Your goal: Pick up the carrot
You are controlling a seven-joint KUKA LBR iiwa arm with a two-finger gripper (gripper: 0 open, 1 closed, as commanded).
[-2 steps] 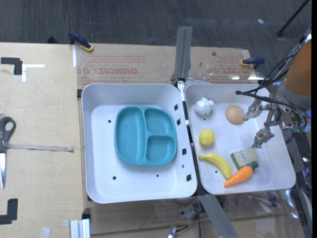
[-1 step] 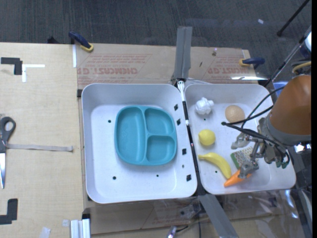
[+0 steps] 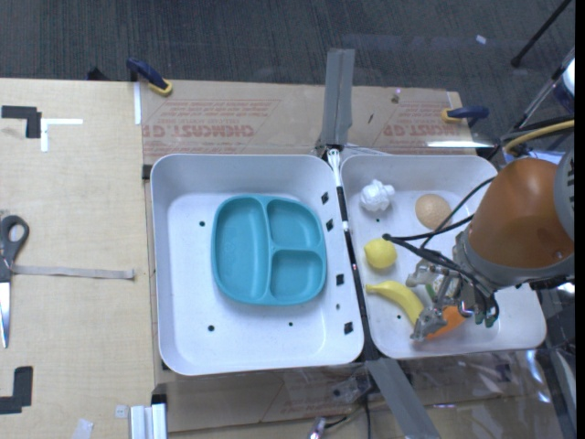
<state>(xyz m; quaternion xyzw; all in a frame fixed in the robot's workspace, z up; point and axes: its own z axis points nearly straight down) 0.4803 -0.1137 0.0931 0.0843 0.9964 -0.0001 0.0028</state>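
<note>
The carrot is a small orange piece lying near the front edge of the right bin. My gripper is low in that bin, right over the carrot's left end and partly covering it. The arm's orange band and grey wrist hang above the bin's right half and hide the floor there. I cannot see whether the carrot is gripped or just lies under the gripper.
A banana lies just left of the gripper, with a lemon above it. A white crumpled object and a tan egg-shaped object sit at the bin's back. The left bin holds a teal divided plate.
</note>
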